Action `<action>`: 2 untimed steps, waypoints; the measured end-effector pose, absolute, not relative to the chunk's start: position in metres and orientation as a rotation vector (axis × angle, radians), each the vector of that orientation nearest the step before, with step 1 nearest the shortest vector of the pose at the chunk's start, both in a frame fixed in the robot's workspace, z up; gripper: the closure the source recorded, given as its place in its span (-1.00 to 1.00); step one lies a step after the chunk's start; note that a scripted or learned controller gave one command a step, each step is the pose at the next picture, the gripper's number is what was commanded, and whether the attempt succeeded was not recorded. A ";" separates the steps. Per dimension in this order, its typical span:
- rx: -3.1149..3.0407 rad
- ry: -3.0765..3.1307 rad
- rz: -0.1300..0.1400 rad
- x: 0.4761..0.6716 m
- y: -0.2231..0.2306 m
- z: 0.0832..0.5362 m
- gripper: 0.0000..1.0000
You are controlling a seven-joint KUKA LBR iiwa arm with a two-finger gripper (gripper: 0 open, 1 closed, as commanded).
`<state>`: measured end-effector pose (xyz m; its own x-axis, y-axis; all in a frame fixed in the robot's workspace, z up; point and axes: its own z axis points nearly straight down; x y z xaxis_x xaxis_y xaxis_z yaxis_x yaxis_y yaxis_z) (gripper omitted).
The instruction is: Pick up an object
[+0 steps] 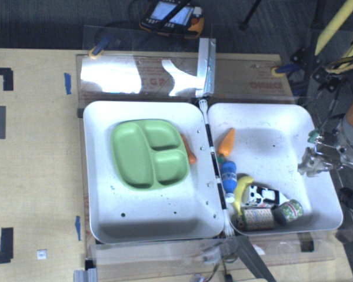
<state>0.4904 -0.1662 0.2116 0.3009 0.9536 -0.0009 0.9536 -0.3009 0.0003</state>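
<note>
A light wooden bench (35, 175) carries black corner marks (5, 78) and blue tape strips (67, 83). Beyond it lies dark grey carpet (59, 10). A pendant (172, 15) rests there, near black stand legs (265, 2). Glare falls on a clear panel (115, 75).

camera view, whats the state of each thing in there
green tray: flat in left bin, right way up
carrot: lying in right bin, by the divider
banana: lying among the clutter
can: on its side
gripper: at right bin's right rim, holding nothing
</note>
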 end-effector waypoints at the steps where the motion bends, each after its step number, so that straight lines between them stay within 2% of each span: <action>1: 2.402 2.029 -0.002 0.479 -0.122 0.231 1.00; 2: 2.382 2.046 0.001 0.508 -0.050 0.251 1.00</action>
